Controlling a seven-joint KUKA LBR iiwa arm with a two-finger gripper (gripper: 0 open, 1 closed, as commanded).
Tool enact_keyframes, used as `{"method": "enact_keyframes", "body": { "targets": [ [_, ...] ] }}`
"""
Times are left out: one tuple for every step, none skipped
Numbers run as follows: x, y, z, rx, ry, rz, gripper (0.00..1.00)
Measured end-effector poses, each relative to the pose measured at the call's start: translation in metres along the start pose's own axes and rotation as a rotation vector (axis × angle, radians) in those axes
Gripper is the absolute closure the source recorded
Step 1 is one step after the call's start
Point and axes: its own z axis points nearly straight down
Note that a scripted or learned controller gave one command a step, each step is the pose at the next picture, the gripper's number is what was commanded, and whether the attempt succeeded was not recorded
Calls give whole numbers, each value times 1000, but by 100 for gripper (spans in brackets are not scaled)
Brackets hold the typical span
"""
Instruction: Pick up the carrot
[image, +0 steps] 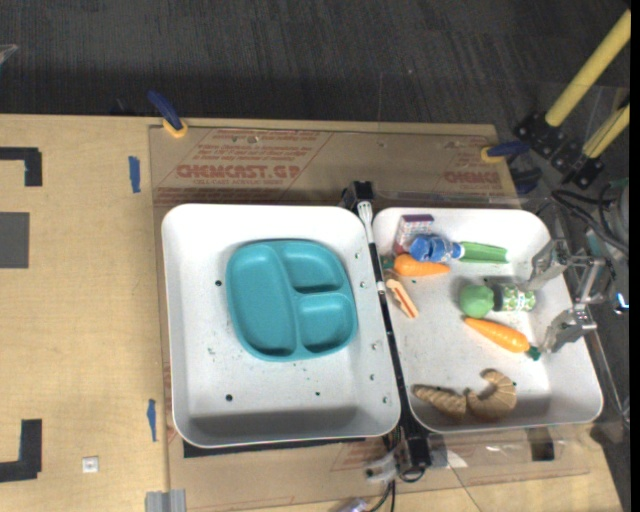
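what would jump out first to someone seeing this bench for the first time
The big teal divided tray stands out first, lying alone in the middle of the left bin. Next comes the cluster of small toys in the right bin, with an orange carrot lying near its right side. The metal gripper sits at that bin's right edge, just beside the carrot's green tip.
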Motion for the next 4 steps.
{"method": "enact_keyframes", "body": {
  "targets": [
    [7,-9,175,5,-21,-261,0],
    [-4,-35,191,1,-11,-212,0],
    [-10,-17,190,5,-7,-74,0],
    [-15,-16,177,7,-22,-77,100]
  ]
}}
